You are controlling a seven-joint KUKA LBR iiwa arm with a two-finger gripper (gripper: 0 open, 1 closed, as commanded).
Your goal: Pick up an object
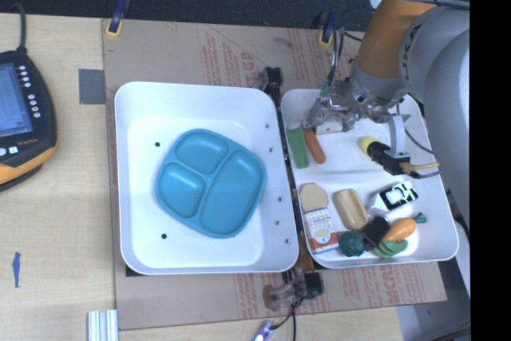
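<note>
Cardboard-covered bench held two white bins; my gripper point(329, 114) hung low in the right-hand white plastic bin point(435, 251) near an orange carrot-shaped toy point(314, 148). Grip state: couldn't tell. Nothing lifted yet.

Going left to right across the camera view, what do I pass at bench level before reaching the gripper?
Teach pendant → left bin → blue divided plate → green stick → orange stick → gripper, low over the right bin's far left corner.
</note>
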